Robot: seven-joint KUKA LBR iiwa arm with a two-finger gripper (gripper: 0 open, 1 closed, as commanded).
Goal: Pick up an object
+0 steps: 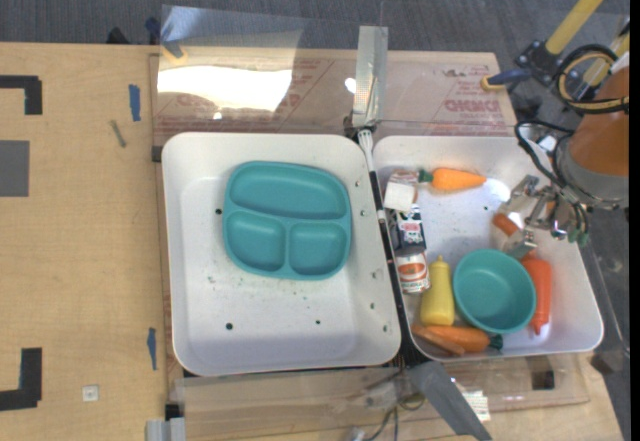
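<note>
White plastic makes up 2 shallow bins side by side on a wooden bench [70, 229]. The left bin [200, 329] holds a teal tray [287, 219] with 3 compartments, lying flat near its middle.

The right bin [580, 329] is crowded. A teal bowl [492, 291] sits upright toward its front. Just left of the bowl stands a yellow bottle [437, 295], and left of that, along the bin's left wall, lie a small can [412, 274] with a red and white label, a dark packet [409, 229] and a white box [400, 193] in a row running to the back. An orange carrot [456, 180] lies at the back, near the box. A second carrot [455, 337] lies along the front wall, under the bottle and bowl. A red-orange piece [541, 294] lies lengthwise just right of the bowl, touching its rim.

The arm comes in from the right, its orange band [605, 144] above the bin's right wall. The gripper [535, 219] hangs over the right half of this bin, behind the bowl. Its metal fingers point left and down, and a small orange object [506, 224] sits right at their tips. Whether the fingers are closed on that object or merely beside it, I cannot tell; the metal parts blur together there.
</note>
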